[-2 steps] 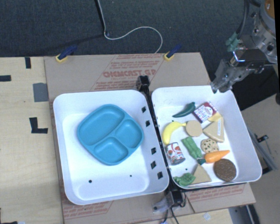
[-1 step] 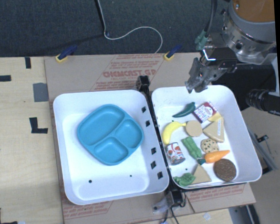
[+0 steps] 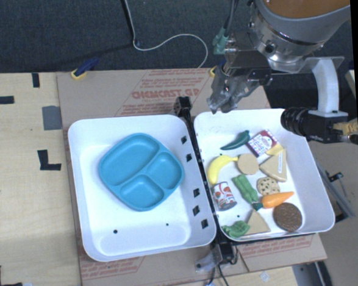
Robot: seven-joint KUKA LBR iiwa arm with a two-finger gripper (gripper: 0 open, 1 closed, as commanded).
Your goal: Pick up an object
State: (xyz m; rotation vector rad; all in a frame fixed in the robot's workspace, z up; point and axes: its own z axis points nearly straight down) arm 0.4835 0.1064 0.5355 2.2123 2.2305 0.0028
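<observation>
1. I see the gripper (image 3: 223, 101) at the upper middle of the frame, above the right bin's (image 3: 316, 178) far rim; I cannot tell how its fingers stand.
2. The toy food sits in that bin: banana (image 3: 220, 165), carrot (image 3: 276, 199), green pepper (image 3: 235, 143), can (image 3: 224, 195).
3. A blue divided plate (image 3: 140, 170) lies in the left bin (image 3: 94, 237).

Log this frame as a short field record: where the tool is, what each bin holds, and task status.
tool: tool above the back rim of the right bin, nothing visible between its fingers
left bin: left bin holds a blue divided plate
right bin: toy food, including a banana, a carrot, a green pepper and a brown round cookie
task status: no object lifted yet
</observation>
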